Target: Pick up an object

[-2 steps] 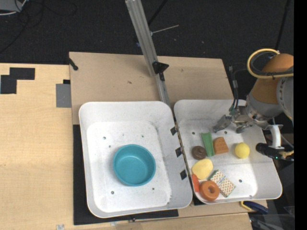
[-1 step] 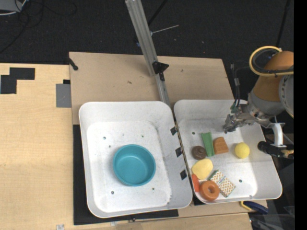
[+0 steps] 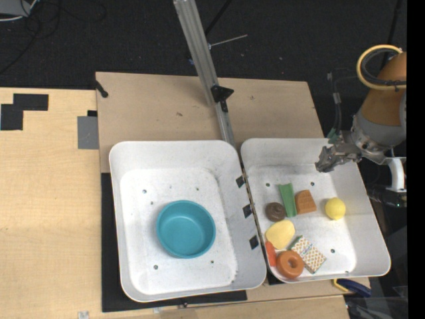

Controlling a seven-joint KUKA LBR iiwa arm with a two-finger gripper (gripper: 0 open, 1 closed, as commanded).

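Jaws (image 3: pixel 327 161) (nothing between them) above right bin (image 3: pixel 372 241).

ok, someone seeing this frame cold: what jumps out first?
Probably the teal bowl, alone in the left bin. Next, the colourful cluster at the right bin's near-left corner: yellow ball, orange ring, green block. The end effector hovers over that bin's far edge.

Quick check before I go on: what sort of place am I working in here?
Most likely a robotics lab bench for pick tests: two white bins on a plywood board, toy-like objects such as a yellow ball, loose cables on the dark floor behind.
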